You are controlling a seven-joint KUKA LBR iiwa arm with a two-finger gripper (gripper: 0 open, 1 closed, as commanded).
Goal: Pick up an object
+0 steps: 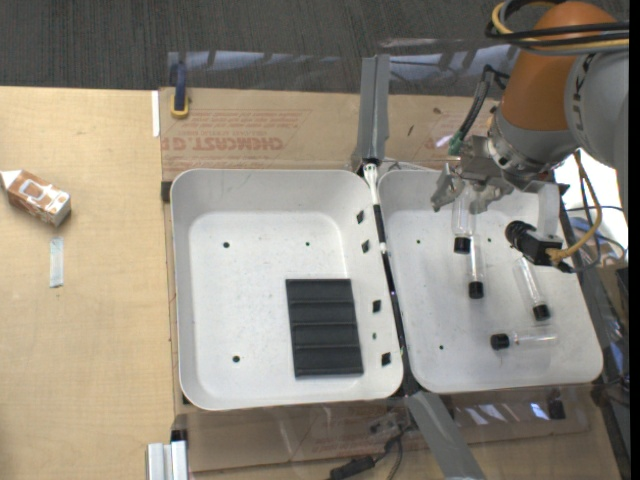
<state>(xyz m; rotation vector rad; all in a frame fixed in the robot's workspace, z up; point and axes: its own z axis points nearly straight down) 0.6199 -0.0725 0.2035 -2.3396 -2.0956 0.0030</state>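
1. Tubes lie in the right bin (420,358): the nearest tube (522,339) rests almost sideways by the front rim, black cap to the left.
2. Just behind it, a second tube (530,290) slants with its black cap toward the front, and a third tube (473,268) lies left of it, cap also toward the front.
3. Over in the left bin (200,298), a black ridged block (323,326) sits flat on the floor, right of centre and close to the front wall.
4. Further back in the right bin, a fourth tube (461,223) stands nearly upright under the gripper (467,196), black cap at its lower end.
5. Gripper fingers are spread a little, one on each side of that tube's top; whether they actually pinch it, I cannot tell.
6. Arm (560,78) comes in from the right, orange band above the wrist, cables looping over it.
7. Out on the bench at far left, well apart from both bins, a small orange-and-white box (38,198) lies tilted.
8. Behind the bins, a cardboard sheet (240,133) with red print lies flat.
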